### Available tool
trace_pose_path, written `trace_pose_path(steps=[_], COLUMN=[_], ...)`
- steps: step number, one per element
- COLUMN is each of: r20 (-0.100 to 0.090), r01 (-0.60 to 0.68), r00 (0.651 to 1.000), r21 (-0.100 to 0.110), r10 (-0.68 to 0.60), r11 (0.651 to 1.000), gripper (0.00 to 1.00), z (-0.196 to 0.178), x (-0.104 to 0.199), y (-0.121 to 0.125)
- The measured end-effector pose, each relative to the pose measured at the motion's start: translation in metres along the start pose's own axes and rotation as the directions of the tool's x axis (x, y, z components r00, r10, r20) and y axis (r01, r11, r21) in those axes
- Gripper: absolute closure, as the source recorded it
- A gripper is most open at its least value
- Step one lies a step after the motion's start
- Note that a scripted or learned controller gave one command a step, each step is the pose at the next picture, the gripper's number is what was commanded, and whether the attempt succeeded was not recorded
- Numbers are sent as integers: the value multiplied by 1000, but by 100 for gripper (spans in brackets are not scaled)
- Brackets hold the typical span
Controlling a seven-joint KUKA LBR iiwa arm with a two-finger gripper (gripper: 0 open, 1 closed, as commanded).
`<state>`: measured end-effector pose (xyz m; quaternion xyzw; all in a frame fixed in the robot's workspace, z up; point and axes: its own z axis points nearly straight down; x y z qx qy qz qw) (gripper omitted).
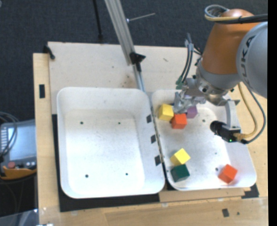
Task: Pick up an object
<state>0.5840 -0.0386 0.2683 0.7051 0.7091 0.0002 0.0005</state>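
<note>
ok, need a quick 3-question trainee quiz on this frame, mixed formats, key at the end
1. True or false: every block lies in the right bin.
2. How many orange blocks are there?
3. Which block touches the green block? A) purple B) yellow C) orange

Key:
1. True.
2. Two: one below the gripper, one near the bin's front right corner.
3. B, the yellow block just behind it.

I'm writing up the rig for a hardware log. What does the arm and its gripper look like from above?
The arm has a grey shell with dark lettering and a broad orange band above the wrist. Thin cables run along it, green and grey near the wrist and yellowish at its right. The gripper is a small grey metal assembly; a black module with a green light sits beside it.
</note>
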Motion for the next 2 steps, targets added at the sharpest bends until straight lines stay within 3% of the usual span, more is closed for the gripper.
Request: trace_pose_path(steps=[2], r20=[0], r01=[0], r00=[1000], r21=[3], r10=[0], r11=[1000], gripper=[100], z=[16], x=[108], y=[-22])
